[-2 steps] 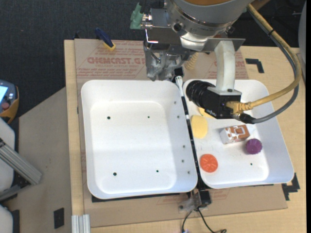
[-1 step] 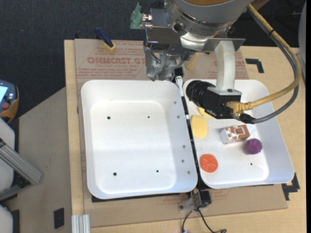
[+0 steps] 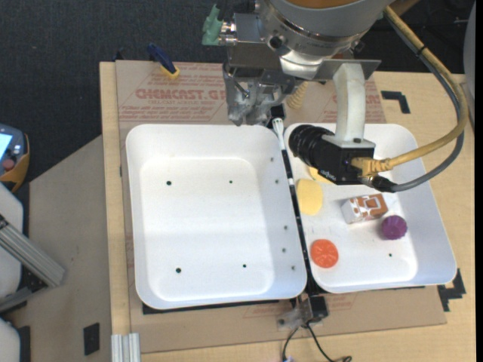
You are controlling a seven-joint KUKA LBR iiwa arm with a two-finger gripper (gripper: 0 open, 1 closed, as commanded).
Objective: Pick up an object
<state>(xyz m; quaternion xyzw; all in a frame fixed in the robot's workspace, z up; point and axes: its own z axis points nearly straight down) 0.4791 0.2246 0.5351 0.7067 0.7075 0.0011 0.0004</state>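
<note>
Camera view: gripper [image 3: 255,110] stands above the bins' far edge, its grasp state cannot be told, nothing visibly held; yellow piece [image 3: 309,196], orange disc [image 3: 325,253], small box [image 3: 364,208] and purple ball [image 3: 392,227] lie in the right bin [image 3: 430,266], so picking apparently remains undone

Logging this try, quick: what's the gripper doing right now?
Gripper: hangs at the far edge where the two bins meet; whether it is open or shut cannot be told, and nothing shows between its fingers.

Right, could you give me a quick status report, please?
Gripper above bins' far edge, nothing seen held. Orange disc, purple ball, yellow piece in right bin.
</note>
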